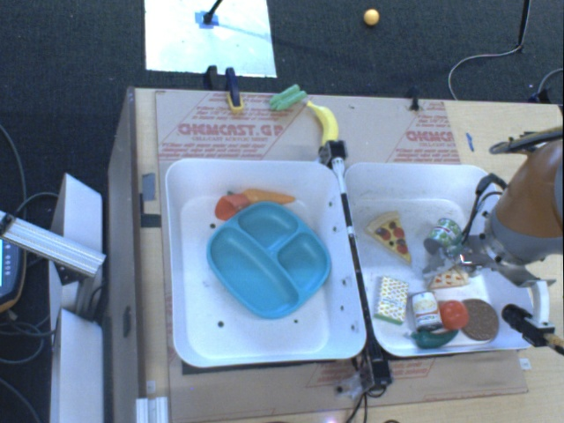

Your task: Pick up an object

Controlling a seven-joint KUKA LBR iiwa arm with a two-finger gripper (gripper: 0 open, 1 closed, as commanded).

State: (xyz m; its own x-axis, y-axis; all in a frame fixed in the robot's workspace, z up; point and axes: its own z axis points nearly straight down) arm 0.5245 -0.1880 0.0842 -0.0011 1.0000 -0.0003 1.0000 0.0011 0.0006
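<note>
Claw (pixel 451 258) over right bin (pixel 370 183), grip state unclear, two pizza slices (pixel 390 234), one blue plate (pixel 268 257) in left bin (pixel 189 227)

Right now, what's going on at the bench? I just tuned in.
The arm reaches in from the right over the right bin, its gripper low among the toy food there, between the green can and a small pizza wedge. Nothing is visibly held. Also in that bin: a pizza slice, a cracker, a small jar, a tomato and a brown cookie. The left bin holds a blue divided plate and a carrot.
</note>
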